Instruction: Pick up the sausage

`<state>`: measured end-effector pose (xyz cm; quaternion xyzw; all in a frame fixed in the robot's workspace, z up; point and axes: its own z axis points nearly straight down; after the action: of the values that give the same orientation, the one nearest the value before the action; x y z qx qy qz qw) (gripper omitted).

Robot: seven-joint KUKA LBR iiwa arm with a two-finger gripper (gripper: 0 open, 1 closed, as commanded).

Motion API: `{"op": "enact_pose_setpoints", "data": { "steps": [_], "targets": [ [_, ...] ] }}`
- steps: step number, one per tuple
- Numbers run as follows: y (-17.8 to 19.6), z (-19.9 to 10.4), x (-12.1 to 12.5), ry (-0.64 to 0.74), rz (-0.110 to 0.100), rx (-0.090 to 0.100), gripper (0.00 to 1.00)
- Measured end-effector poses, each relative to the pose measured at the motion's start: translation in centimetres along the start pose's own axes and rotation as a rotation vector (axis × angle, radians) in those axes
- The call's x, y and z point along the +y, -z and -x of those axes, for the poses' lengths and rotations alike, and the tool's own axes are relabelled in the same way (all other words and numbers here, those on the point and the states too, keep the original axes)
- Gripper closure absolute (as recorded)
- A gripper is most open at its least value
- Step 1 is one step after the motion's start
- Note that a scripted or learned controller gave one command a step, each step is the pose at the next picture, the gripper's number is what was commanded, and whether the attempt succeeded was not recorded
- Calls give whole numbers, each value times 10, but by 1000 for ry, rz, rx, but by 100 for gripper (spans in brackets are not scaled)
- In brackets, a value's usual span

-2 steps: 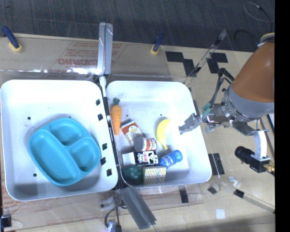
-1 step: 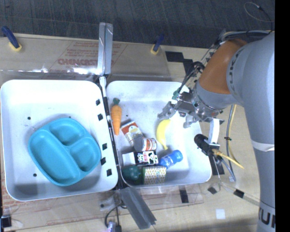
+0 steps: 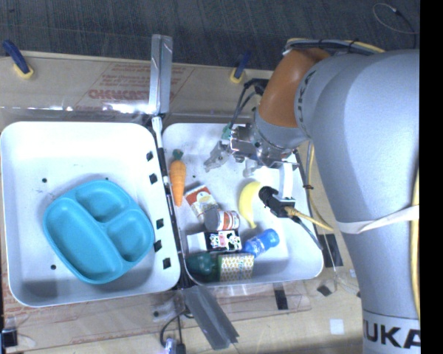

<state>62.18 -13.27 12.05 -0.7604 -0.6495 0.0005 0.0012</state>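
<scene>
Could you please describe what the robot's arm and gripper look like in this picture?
The arm is bulky, rounded and light grey, with an orange band above the wrist and black KUKA lettering low down. Thin cables run along it to a small metallic gripper.

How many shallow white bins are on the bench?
2: the left shallow white bin holds a blue sectioned plastic tray; the right shallow white bin holds the cluttered items.
</scene>
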Motion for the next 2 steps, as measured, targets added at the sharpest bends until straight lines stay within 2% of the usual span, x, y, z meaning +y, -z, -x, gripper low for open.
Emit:
{"op": "enact_pose_setpoints", "data": {
  "steps": [1,2],
  "targets": [
    [-2,-15,33,56,1,-1,0],
    [-26,-33,-26,298,8,-7,0]
  ]
}}
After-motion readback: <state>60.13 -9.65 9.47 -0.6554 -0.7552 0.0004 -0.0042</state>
